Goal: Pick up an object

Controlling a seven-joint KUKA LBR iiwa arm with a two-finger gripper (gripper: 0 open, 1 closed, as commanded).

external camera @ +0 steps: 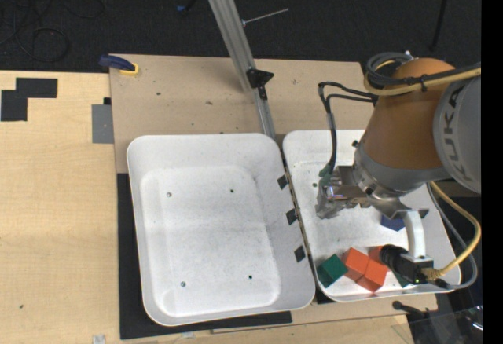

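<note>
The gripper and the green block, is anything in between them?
No. In the camera view, just bare white bin floor separates the gripper from the green block, which lies beside an orange block.

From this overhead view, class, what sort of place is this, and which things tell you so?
Most likely a robotics lab test bench: a grey and orange robot arm reaching over two white bins, small coloured blocks to pick, and cables on the dark floor behind.

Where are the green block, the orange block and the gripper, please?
green block [332, 269]: camera view, on its top face.
orange block [365, 268]: camera view, on its top face.
gripper [326, 205]: camera view, at its fingertips, above the right bin's floor.
</note>
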